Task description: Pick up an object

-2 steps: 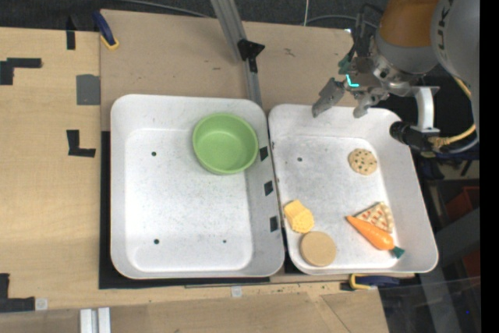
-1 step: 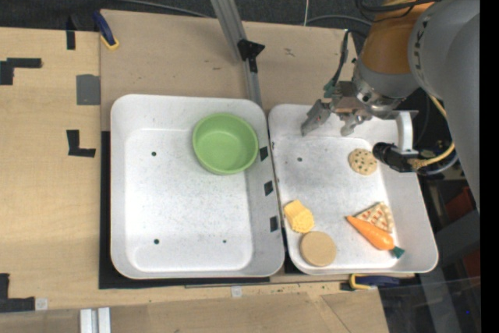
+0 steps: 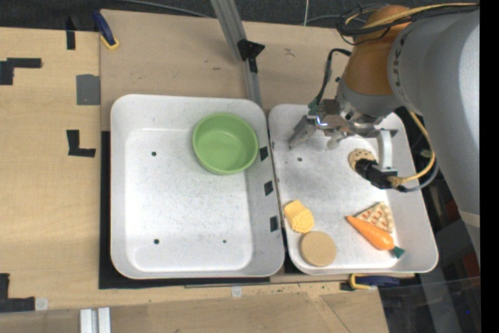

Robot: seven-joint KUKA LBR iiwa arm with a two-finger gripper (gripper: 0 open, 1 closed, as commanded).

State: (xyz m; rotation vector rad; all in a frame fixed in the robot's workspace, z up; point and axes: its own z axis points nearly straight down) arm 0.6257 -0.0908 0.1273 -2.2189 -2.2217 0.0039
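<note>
Scattered over the right bin [image 3: 300, 246], all below the gripper [image 3: 337, 143]: a small dark-and-cream round piece [image 3: 360, 159] just below-right of it, nearly touching the right finger; farther down, a yellow ridged chip-like piece [image 3: 298, 216] and a tan round biscuit [image 3: 318, 249] side by side near the bin's lower-left corner; an orange carrot [image 3: 373, 233] lying tilted against a triangular pizza slice [image 3: 377, 214] at lower right. Nothing between the fingers. Well to the gripper's left, in the left bin [image 3: 140, 191], a green bowl [image 3: 225, 143], upright, close to the dividing rims. Bare white floor directly under and left of the gripper, up to the right bin's left rim; more open floor in the middle between the chip and the carrot. Reaching in from the right over the desk [image 3: 156, 51], grey arm [image 3: 444, 74] with orange band bent down, wrist above the bin's upper edge. Gripper spread wide, one finger angled left, the other pointing down-right, clamped on nothing.
</note>
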